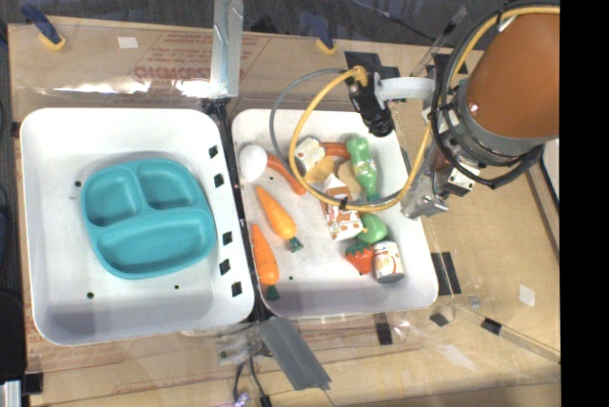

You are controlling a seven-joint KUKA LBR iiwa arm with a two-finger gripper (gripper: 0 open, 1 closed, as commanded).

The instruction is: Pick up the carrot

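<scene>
- Nearest us, at the right bin's 7 o'clock, one carrot hugs the left wall.
- A second carrot lies beyond it, white floor open around.
- At 3 o'clock, the gripper hangs over the rim; we cannot tell its grip.

Two carrots in right bin; teal tray left.

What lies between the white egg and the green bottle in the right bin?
In the camera view, between the white egg and the green bottle lie a thin red-orange piece and a yellow cable.
</scene>
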